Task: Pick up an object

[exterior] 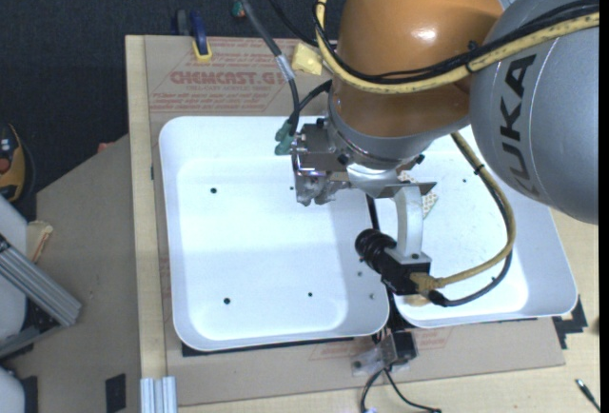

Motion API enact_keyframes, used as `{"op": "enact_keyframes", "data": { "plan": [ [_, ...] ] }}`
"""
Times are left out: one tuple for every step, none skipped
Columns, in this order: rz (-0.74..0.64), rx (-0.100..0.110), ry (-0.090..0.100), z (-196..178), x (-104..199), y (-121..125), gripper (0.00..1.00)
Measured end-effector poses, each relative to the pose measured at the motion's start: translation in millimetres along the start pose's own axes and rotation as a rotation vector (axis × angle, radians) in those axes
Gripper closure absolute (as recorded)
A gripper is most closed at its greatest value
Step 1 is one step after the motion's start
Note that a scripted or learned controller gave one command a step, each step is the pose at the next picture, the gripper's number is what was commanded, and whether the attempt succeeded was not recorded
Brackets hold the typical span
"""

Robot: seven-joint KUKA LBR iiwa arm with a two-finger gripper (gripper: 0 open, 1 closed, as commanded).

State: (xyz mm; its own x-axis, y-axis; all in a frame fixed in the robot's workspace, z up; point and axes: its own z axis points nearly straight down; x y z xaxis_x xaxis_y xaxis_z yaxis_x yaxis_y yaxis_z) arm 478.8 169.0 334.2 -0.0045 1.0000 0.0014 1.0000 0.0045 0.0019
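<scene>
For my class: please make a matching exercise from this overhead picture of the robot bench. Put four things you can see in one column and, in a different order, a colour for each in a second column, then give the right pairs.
Things
1. Band above the wrist
2. Left bin
3. Clamp at the board's far edge
4. Cable looping over the right bin

Colours
A. White
B. Blue and yellow
C. Orange
D. Pale yellow

Right pairs: 1-C, 2-A, 3-B, 4-D

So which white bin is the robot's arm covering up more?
The right bin. The arm hides most of it, while the left bin shows nearly its whole floor.
</scene>
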Motion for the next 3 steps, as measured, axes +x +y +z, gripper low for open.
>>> {"op": "enact_keyframes", "data": {
  "plan": [
    [-0.001, -0.018, 0.008, -168, 24, 1, 1.00],
    [0.001, -0.005, 0.002, -204, 47, 1, 1.00],
    [0.003, 0.000, -0.001, -201, 46, 1, 0.00]
  ]
}}
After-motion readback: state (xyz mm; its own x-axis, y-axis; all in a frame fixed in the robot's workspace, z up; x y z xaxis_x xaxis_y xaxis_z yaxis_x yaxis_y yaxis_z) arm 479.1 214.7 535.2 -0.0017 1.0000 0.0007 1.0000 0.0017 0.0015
